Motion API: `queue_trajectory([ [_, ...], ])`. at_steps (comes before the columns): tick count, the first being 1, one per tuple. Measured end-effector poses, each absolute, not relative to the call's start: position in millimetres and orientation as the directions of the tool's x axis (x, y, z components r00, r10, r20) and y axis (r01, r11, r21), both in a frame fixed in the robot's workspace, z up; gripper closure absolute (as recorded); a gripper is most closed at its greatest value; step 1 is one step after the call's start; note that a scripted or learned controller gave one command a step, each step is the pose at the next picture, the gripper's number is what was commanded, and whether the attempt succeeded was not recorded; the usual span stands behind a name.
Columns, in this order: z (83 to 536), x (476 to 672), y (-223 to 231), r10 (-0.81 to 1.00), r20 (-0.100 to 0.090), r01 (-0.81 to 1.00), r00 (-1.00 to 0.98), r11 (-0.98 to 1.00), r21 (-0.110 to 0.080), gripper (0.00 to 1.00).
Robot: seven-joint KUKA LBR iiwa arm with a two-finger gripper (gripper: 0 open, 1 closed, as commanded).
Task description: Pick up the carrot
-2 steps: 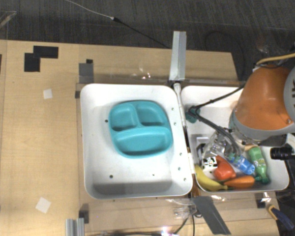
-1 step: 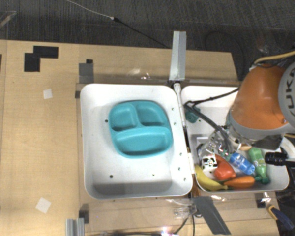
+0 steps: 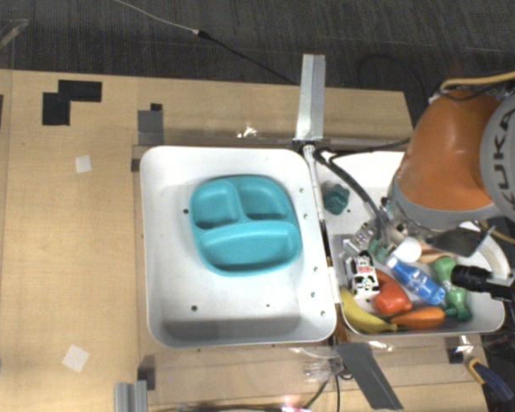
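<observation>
The carrot [image 3: 422, 318] is orange and lies flat along the front edge of the right bin [image 3: 489, 318]. It rests against a yellow banana [image 3: 363, 316] and a red pepper [image 3: 392, 298]. My gripper [image 3: 363, 247] hangs low over the left part of that bin, up and to the left of the carrot and apart from it. It sits just above a small white, red and black toy [image 3: 364, 275]. The orange band and grey wrist [image 3: 451, 166] hide the back of the bin.
A blue bottle with a white cap [image 3: 415, 280] and green pieces [image 3: 457, 302] crowd beside the carrot. A teal lump [image 3: 335, 198] lies at the bin's back left. The left bin [image 3: 167, 316] holds a teal divided plate [image 3: 243, 223]. Cables run along the divider.
</observation>
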State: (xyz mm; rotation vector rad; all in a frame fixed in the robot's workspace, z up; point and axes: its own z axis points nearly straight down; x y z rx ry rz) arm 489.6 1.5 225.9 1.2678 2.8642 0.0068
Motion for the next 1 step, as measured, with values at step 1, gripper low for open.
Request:
queue_trajectory([
  [1,215.1,489.9,9.9,0.888,-0.002,0.888,-0.459,0.459,0.003,1.0],
])
